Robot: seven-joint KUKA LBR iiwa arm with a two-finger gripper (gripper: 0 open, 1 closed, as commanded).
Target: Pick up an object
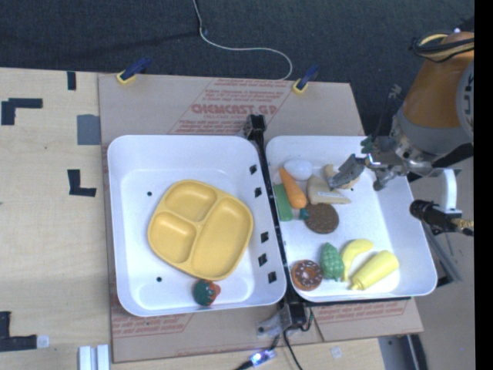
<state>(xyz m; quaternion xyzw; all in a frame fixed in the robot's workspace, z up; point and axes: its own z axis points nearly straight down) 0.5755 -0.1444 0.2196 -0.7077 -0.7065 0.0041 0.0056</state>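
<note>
Gripper over right bin, fingers spread, nothing between them; one fingertip just above the pale wedge-shaped toy cheese. Beside it: smooth orange carrot, round brown cookie, glossy yellow banana. Left bin holds a yellow sectioned plastic plate.

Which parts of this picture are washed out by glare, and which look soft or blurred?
Camera view: the white bins bloom under bright light, and the white egg nearly merges with the floor; the tool and arm look slightly soft; the yellow tray stays clear, casting little shadow.
</note>
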